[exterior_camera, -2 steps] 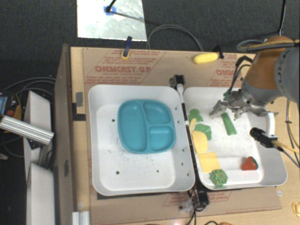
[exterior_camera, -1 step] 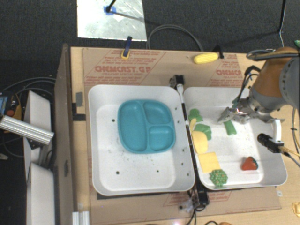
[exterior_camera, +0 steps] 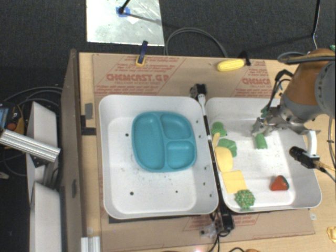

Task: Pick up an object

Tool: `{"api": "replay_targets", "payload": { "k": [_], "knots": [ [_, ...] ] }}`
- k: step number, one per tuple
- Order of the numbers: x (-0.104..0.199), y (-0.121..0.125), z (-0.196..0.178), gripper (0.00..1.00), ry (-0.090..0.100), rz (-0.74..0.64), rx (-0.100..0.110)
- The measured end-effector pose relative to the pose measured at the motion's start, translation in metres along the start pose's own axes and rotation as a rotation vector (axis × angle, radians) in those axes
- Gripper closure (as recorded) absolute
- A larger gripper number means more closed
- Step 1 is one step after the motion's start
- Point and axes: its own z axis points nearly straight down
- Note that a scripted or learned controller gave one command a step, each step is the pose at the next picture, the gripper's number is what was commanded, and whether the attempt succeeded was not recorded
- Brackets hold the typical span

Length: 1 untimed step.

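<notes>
The right bin [exterior_camera: 307, 196] holds several toy foods. A small green block [exterior_camera: 260, 141] lies near its back middle, and my gripper [exterior_camera: 262, 127] hangs right over it, at or just above its top end. Whether the block is gripped cannot be made out. Along the bin's left side sit a light green piece [exterior_camera: 218, 128], a darker green piece [exterior_camera: 227, 146], a yellow lump [exterior_camera: 224, 159], a yellow square [exterior_camera: 234, 181] and a broccoli head [exterior_camera: 244, 198]. A red strawberry [exterior_camera: 279, 183] lies at the front right.
The left bin [exterior_camera: 118, 193] carries a blue divided plate [exterior_camera: 164, 142]. A yellow object [exterior_camera: 230, 64] rests on the cardboard behind the bins. The arm's grey and orange wrist [exterior_camera: 310, 88] and a black fitting [exterior_camera: 302, 156] overhang the right bin's right side.
</notes>
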Motion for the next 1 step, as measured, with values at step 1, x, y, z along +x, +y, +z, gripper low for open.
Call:
{"api": "replay_targets", "payload": {
  "k": [1],
  "knots": [
    [0.0554,0.0549,0.0114,1.00,0.001,-0.008,0.006]
  ]
}}
